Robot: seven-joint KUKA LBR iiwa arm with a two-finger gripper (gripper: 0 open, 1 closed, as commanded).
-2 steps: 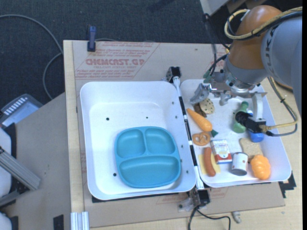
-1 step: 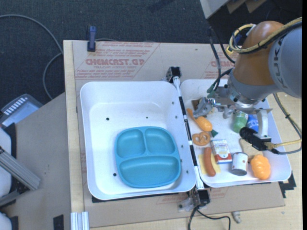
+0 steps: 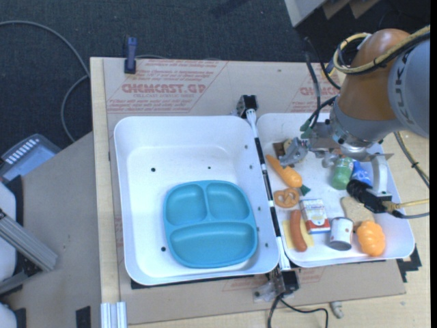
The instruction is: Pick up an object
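Observation:
The right bin holds a jumble of small objects. An orange carrot lies by its left wall, with a pretzel and a hot dog in front of it. A red-and-white carton, a small can and an orange pepper sit near the front. A green bottle and a blue item lie under the arm. My gripper hangs low over the bin's back left, just above the carrot's far end. Nothing is visibly held in it.
The left bin holds a blue divided plate toward its front. A black clip sits at the back where the bins meet. The arm's wrist and cables cover the back right of the right bin.

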